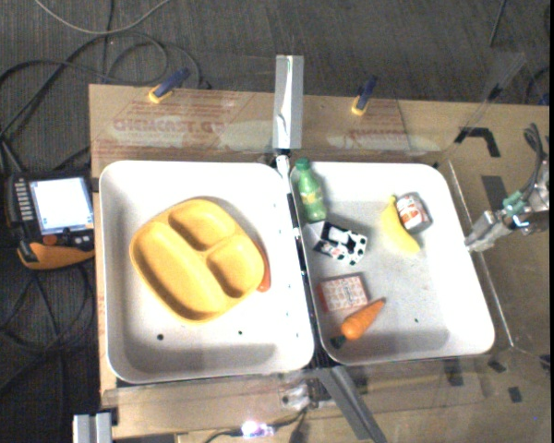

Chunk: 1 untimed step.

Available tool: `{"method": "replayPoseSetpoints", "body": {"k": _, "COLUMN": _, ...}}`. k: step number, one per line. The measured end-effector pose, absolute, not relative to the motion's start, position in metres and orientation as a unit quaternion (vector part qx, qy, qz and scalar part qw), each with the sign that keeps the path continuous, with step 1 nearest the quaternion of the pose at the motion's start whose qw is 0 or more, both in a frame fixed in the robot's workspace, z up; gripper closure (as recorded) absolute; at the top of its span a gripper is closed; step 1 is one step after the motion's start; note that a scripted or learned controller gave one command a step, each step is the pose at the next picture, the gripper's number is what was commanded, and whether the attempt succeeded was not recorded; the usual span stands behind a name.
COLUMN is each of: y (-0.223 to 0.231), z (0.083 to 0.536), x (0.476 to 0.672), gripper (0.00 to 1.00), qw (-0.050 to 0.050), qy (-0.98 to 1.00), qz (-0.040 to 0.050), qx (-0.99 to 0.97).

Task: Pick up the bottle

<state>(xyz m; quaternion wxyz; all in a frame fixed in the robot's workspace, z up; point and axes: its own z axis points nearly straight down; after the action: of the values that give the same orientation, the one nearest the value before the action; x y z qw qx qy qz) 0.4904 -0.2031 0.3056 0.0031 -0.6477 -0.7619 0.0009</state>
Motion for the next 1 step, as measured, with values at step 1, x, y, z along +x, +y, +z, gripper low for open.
{"method": "replayPoseSetpoints", "body": {"k": 1, "y": -0.2001, "z": 0.2743, "x": 0.4848, "gripper": 1.0, "qw": 0.0, "qy": -0.801, "qz": 0.0006, "qx": -0.598}}
